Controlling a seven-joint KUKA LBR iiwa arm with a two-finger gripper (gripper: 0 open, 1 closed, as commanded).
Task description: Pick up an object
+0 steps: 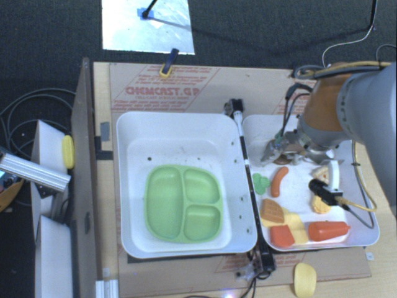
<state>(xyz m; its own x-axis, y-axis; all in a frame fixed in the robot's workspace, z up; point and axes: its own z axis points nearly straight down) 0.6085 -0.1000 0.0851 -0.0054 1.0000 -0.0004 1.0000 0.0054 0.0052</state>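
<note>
In the right bin (370, 231), the gripper (280, 149) hangs just above the orange sausage (280, 181); its grip state cannot be told. Carrot (327, 230) lies below-right of the sausage, green piece (260, 182) just left.

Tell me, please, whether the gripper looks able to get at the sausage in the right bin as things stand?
Probably yes. The gripper hangs just above the sausage, which lies uncovered on the bin floor. The green piece and waffle sit close by but not on it.

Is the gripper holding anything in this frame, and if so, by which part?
Cannot be told. The gripper is low in the right bin, just above the orange sausage, and nothing shows between it.
</note>
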